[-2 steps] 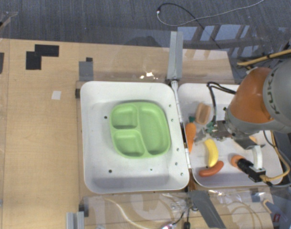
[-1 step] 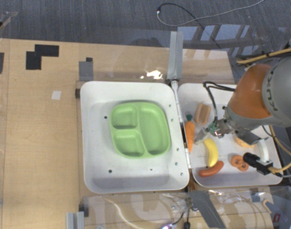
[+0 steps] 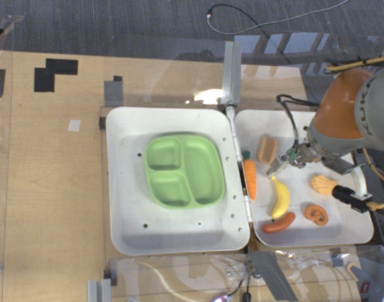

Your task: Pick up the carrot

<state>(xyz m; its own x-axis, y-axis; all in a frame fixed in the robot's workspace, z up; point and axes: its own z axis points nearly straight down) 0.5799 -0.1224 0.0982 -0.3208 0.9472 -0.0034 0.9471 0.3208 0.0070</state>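
Beside the divider (right bin [image 3: 368, 231]): carrot [image 3: 249, 178].

Carrot [image 3: 249, 178]: orange, tapered, with a small green top. It lies flat on the floor of the right bin [image 3: 362, 234], hard against that bin's left wall, lengthwise along the wall. The green top points toward the far side of the bench; the narrow tip points toward the near side. Nothing rests on it, and its whole length is exposed.
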